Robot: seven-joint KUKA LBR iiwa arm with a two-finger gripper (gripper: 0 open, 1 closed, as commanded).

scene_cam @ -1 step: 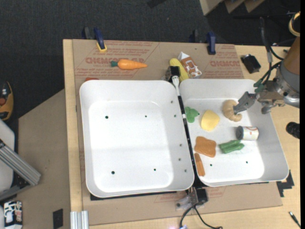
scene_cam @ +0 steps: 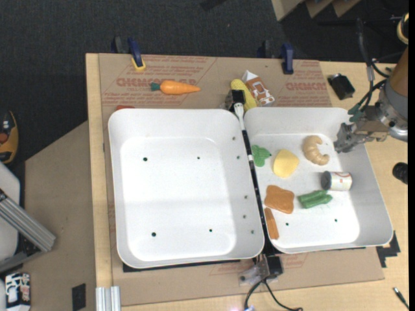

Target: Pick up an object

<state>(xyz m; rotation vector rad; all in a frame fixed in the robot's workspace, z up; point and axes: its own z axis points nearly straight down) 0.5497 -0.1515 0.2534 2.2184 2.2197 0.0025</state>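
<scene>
White right bin (scene_cam: pixel 363 235) holds croissant (scene_cam: pixel 316 149); gripper (scene_cam: pixel 344 139) beside it (nothing visibly held).

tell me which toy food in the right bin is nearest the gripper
The tan croissant, just left of the gripper; the small can and the yellow lemon lie farther off.

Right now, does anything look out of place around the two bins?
Yes. A toy carrot lies on the cardboard behind the left bin, outside both bins. A yellow item and a small carton sit there too, by the seam between the bins. The other toys lie inside the right bin.
</scene>
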